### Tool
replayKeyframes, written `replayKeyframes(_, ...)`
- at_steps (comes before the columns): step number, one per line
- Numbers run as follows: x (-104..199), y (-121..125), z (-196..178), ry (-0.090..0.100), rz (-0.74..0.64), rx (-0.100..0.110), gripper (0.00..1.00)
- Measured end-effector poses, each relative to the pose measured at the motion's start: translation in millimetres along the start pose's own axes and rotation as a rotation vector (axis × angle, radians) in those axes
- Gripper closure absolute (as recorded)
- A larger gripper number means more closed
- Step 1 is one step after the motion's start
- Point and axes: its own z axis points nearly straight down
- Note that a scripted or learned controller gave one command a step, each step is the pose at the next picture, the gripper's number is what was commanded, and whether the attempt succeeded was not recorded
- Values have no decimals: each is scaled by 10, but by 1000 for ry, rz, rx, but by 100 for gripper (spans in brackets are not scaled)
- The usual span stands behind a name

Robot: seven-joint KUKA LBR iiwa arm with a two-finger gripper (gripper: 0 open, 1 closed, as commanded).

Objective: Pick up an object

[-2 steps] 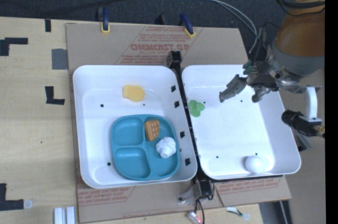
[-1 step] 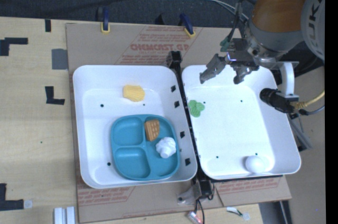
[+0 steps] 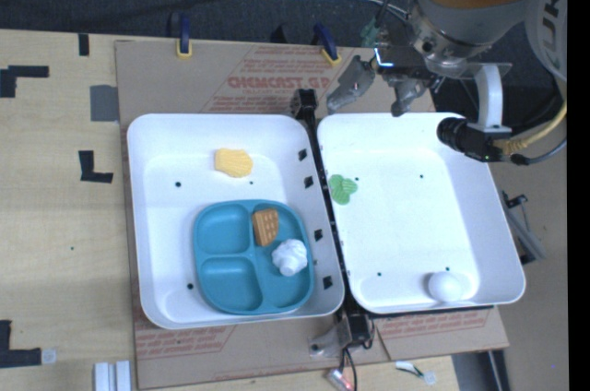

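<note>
Camera view showed the two-finger gripper (image 3: 376, 90) with fingers apart, empty, above the far rim of the right white plastic bin (image 3: 479, 223). Nearest lay a small flat green leafy piece (image 3: 343, 189), by that bin's left wall, roundish, no clear long axis; descending straight would likely serve.

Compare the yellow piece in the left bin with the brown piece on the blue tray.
The yellow piece lies on the bare floor of the left bin; the brown piece sits in a compartment of the blue tray. The yellow one is paler and broader; the brown one is darker and narrower. Both are small and lie in the same bin.
</note>
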Motion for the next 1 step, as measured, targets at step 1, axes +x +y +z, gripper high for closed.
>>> replayKeyframes(1, -481, 326, -1341, -3, 8, -2, 0)
